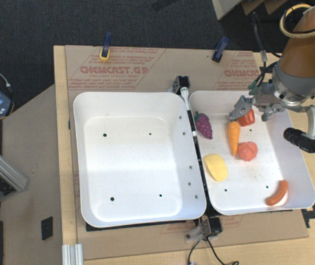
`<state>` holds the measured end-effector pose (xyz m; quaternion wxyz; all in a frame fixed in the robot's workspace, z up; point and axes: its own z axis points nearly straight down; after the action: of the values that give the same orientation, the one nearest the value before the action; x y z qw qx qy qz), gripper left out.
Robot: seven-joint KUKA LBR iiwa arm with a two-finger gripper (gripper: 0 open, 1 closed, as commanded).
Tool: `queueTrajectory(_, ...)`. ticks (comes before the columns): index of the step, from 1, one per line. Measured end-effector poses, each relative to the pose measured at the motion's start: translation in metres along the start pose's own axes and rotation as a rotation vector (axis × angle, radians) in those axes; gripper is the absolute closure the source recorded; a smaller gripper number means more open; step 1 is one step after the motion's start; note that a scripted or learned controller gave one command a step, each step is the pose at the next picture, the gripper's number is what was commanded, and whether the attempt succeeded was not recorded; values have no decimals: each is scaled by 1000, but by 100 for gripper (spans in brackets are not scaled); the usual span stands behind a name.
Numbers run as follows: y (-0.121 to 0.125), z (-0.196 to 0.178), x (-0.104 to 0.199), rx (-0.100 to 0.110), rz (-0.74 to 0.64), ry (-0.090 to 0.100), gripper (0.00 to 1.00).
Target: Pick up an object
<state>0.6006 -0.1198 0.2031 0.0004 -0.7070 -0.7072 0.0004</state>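
Right bin (295, 173) | hand (252, 110) over red piece (248, 118)

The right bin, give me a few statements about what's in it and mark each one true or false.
1. The grapes lie by the wall between the bins. True.
2. The carrot is in the left bin. False: it lies in the right bin.
3. The sausage lies near the right bin's front corner. True.
4. The lemon is on the cardboard. False: it lies in the right bin.
5. The hand is over the right bin. True.
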Motion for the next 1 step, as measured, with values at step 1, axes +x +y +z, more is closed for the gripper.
queueTrajectory(1, 19, 123, -7, 3, 1, 2, 0)
